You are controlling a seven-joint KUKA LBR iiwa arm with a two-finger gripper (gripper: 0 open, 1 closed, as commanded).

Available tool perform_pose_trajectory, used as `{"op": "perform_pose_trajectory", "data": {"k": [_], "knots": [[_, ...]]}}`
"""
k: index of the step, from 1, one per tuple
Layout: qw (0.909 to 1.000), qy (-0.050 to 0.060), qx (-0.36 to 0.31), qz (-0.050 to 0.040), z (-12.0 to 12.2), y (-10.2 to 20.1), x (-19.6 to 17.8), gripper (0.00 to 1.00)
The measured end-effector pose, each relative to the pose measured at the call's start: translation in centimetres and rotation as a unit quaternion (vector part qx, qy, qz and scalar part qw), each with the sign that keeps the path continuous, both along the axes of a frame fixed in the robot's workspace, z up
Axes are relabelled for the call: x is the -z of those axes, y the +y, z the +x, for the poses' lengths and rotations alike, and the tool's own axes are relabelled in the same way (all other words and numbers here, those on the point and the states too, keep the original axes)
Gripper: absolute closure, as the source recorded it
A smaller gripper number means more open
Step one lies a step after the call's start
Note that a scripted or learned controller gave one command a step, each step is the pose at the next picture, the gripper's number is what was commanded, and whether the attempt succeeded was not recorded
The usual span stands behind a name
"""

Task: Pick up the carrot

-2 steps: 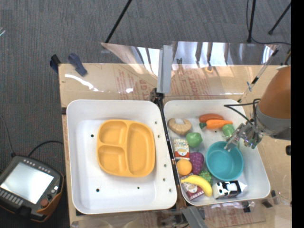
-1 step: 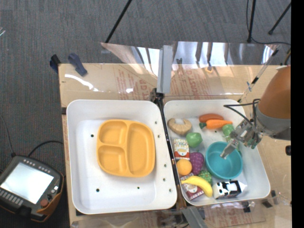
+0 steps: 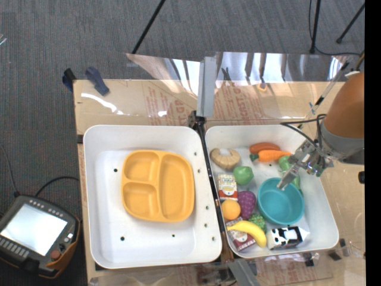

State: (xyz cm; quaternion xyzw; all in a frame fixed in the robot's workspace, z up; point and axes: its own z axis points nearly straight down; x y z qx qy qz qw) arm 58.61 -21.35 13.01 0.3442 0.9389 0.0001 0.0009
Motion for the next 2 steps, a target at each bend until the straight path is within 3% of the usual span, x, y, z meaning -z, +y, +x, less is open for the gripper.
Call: {"op": "perform_pose_trajectory", "data": {"k": [1, 2], "knots": [[0.9999, -0.005, 0.011, 0.0022, 3.2, 1.6, 3.7, 0.0], [0.9992, 0.0, 0.04, -0.0004, 2.3, 5.2, 4.2, 0.0]]}}
